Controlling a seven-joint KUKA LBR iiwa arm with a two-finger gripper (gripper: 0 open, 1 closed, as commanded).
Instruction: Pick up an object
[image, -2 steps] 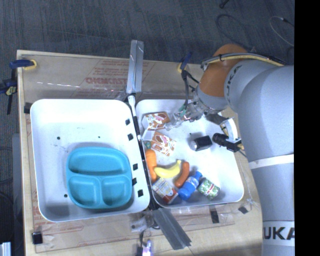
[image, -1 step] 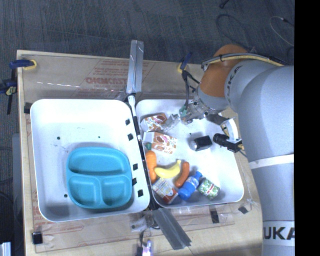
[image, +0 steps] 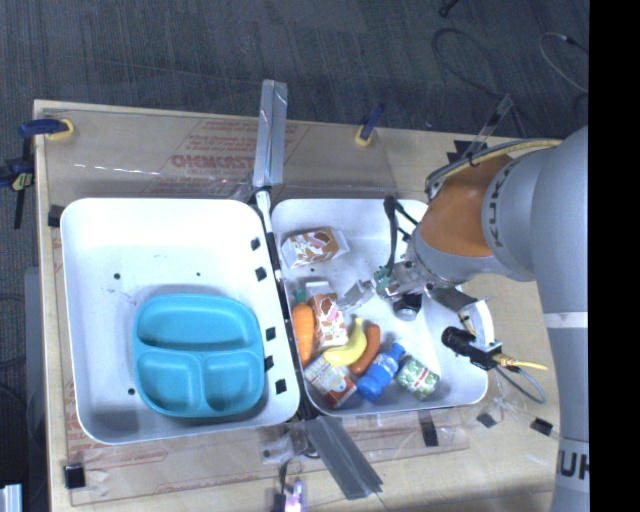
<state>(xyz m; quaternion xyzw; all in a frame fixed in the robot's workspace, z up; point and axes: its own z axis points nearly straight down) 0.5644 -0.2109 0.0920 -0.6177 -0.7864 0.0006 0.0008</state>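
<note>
My gripper hangs low inside the right bin, near its middle, under the orange-banded wrist. Just left of it lie a printed snack packet and a second small packet. Below it sit an orange carrot, a yellow banana, a brown sausage, a blue bottle, a green can and a small carton. I see nothing held in the gripper.
The left bin holds a blue divided tray. A metal divider bracket stands between the bins at the back. The arm's grey body covers the right bin's right side.
</note>
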